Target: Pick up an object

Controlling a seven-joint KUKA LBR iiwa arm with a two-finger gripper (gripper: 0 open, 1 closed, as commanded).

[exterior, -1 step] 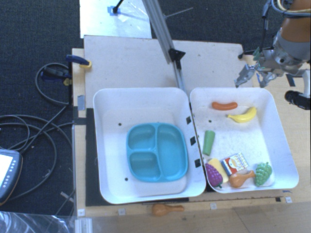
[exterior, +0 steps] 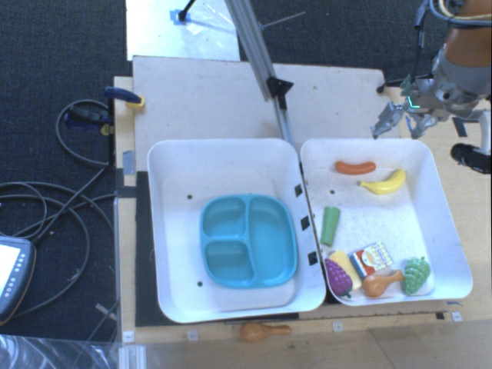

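Observation:
My gripper (exterior: 401,121) hangs open above the far edge of the right bin (exterior: 440,183), with nothing between its fingers. In that bin lie a red sausage (exterior: 355,167) and a yellow banana (exterior: 384,182) near the far side, just below the gripper. A green cucumber piece (exterior: 330,225) lies by the bin's left wall. Along the near side sit purple grapes (exterior: 337,276), a yellow cheese block (exterior: 346,267), a small red and white box (exterior: 373,257), a brown drumstick (exterior: 380,283) and green grapes (exterior: 416,274).
The left bin (exterior: 173,175) holds a blue divided plate (exterior: 248,241). A slanted metal pole (exterior: 257,44) crosses the bench behind the bins. Another brown drumstick (exterior: 264,331) lies on the bench in front of the bins. Cables and a pendant lie on the floor at left.

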